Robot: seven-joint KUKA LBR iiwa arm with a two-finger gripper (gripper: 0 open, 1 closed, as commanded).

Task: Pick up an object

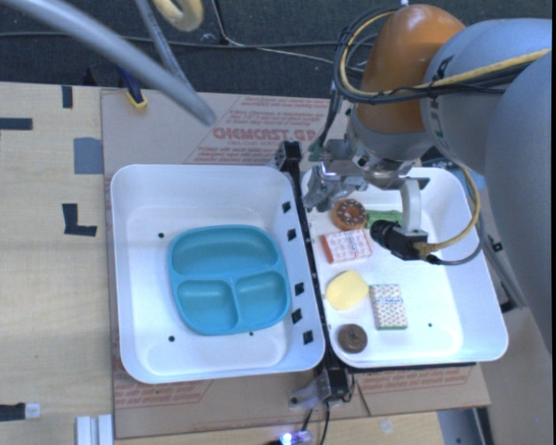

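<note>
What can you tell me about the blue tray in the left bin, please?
The blue tray is a shallow, rounded plate of what looks like smooth plastic, split into three compartments: one long section across the far side and two smaller ones nearer the camera. It lies flat, slightly turned, on the floor of the left bin, apart from the walls.

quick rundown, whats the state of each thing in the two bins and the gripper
blue divided tray: flat, upright, in the left bin
doughnut: flat in the right bin, just below the gripper
red-patterned packet: lying flat
yellow piece: resting loose
small box: lying flat
brown round piece: flat near the front wall
gripper: low over the right bin's far left corner, nothing seen held
</note>
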